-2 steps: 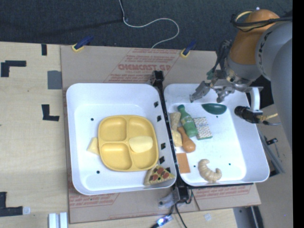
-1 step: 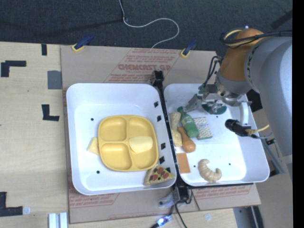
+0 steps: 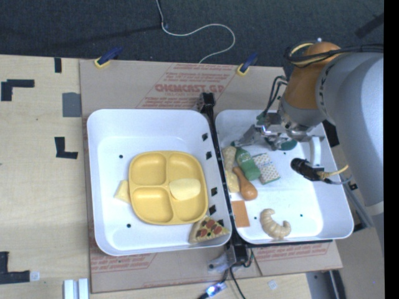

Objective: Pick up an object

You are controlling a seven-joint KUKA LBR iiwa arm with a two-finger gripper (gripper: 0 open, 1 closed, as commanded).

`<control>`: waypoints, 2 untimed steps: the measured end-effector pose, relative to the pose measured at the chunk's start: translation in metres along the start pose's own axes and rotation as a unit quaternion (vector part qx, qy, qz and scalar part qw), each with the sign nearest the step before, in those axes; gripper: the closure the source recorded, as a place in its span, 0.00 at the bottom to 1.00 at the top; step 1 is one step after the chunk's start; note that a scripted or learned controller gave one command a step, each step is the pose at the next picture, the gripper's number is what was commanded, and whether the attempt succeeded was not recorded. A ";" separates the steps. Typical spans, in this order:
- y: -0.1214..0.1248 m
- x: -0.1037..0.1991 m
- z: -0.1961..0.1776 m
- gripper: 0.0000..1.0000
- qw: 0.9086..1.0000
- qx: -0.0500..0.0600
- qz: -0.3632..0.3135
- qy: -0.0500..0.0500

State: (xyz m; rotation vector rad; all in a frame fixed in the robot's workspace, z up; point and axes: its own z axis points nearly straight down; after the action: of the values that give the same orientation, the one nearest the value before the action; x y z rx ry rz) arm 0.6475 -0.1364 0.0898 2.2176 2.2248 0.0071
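You have the gripper [image 3: 274,136] low over the back of the right bin [image 3: 324,220], just behind the cluster of toys along its left wall, but you cannot tell from this slant whether it is spread or pressed together, and nothing shows pinched in it. The nearest candidates are the green piece [image 3: 245,164] and the checkered pad [image 3: 267,167], lying touching each other just in front of the gripper; the orange carrot-like piece [image 3: 245,184] leans against the green one. Judging by the crowding, you do best to pick the outermost item, come straight down over its middle, and avoid the bin wall. The croissant [image 3: 275,223] near the front lies apart from the rest and looks an easier target. Count the right bin: one green piece, one pad, one carrot-like piece, one pale yellow piece [image 3: 230,156], one orange square [image 3: 240,214], one croissant. The left bin [image 3: 106,126] holds one yellow tray [image 3: 156,170] carrying one pale slice [image 3: 186,189], one pale wedge [image 3: 121,192] beside it, and one pizza slice [image 3: 207,230] at the front corner.
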 end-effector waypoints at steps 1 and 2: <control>0.004 0.001 -0.014 1.00 1.000 -0.009 0.000 -0.002; 0.003 -0.001 -0.057 1.00 1.000 0.000 0.001 -0.002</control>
State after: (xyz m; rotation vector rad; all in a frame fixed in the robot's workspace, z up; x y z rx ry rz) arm 0.6501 -0.1380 0.1472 2.2181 2.2216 0.0025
